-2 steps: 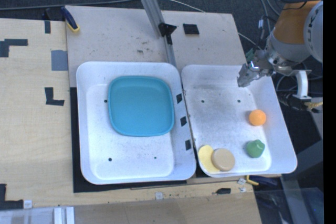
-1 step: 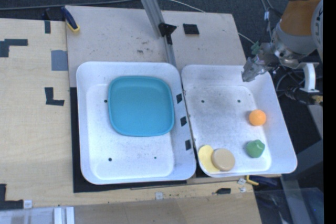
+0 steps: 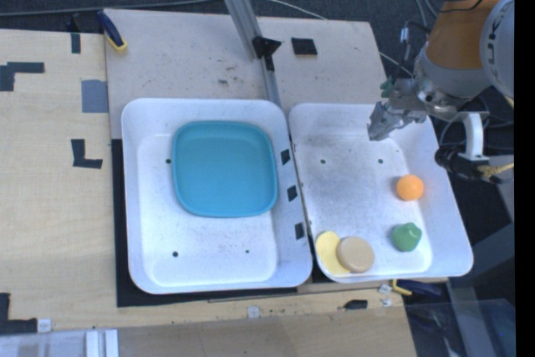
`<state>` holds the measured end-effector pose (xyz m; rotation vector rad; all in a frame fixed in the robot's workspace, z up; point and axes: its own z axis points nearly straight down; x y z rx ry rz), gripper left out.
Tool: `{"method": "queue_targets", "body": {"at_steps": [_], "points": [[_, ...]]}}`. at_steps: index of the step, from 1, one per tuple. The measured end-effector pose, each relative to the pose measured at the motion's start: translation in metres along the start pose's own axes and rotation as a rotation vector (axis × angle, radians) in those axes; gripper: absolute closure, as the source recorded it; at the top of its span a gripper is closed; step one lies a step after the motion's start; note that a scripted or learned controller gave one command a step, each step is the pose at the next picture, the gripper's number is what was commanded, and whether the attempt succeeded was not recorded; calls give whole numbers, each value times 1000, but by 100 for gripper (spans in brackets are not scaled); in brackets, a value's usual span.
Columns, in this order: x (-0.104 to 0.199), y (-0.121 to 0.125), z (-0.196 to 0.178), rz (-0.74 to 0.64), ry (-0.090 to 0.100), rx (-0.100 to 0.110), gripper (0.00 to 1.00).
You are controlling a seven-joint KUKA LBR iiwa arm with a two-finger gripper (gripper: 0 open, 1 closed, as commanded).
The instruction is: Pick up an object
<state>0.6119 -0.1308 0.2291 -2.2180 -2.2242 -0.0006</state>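
Observation:
The right bin (image 3: 351,171) holds an orange ball (image 3: 410,187) near its right wall, a green object (image 3: 406,237) below that, and a tan round piece (image 3: 356,254) lying on a yellow one (image 3: 328,251) at the front edge. My gripper (image 3: 380,128) hangs over the bin's back right part, well above and behind the orange ball, with nothing visible between its fingers. From this angle the fingers look close together, but I cannot make out their state.
A blue square plate (image 3: 224,168) lies in the left bin (image 3: 150,205). A grey metal pole (image 3: 242,4) slants across the back of the bench. Cables run behind the arm at the right.

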Motion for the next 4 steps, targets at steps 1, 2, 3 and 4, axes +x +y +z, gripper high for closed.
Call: {"method": "queue_targets", "body": {"at_steps": [1,2,3,4], "points": [[60,-16,1,-1,0,0,100],[113,-29,-8,-2,1,0,100],[164,-44,-16,-2,1,0,100],[209,-55,-17,-2,0,1,100]]}}
